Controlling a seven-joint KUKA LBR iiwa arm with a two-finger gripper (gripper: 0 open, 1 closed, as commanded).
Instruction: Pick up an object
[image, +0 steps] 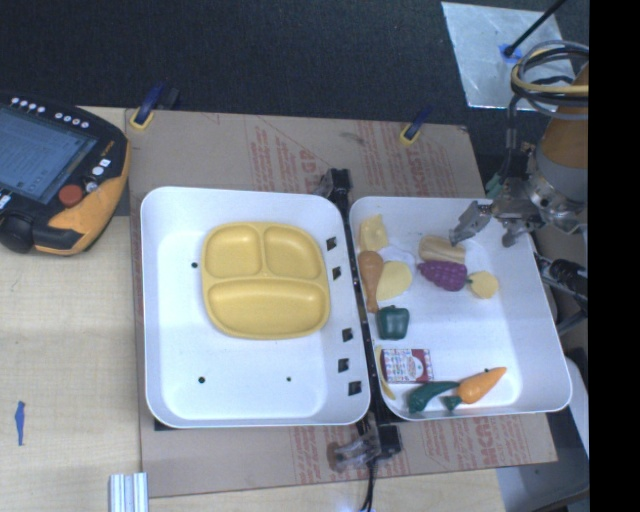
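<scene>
My gripper (489, 231) hangs open over the far right part of the right bin (535, 330), with nothing between its fingers. Just to its lower left lie a tan bread-like piece (440, 249), a purple bunch of grapes (443, 275) and a small yellow lemon (484, 285). Along the bin's left side are a pale yellow piece (373, 233), a brown-orange piece (370, 274), a yellow piece (396, 279) and a green pepper (392, 321). Near the front lie a red and white packet (405, 365), an orange carrot (481, 383) and a dark green item (424, 397).
The left bin (170, 340) holds a yellow divided plate (265, 280). A teach pendant (55, 175) lies on the bench at the far left. Black clips (349, 300) run along the seam between the bins. Cables (545, 70) loop above the arm at the upper right.
</scene>
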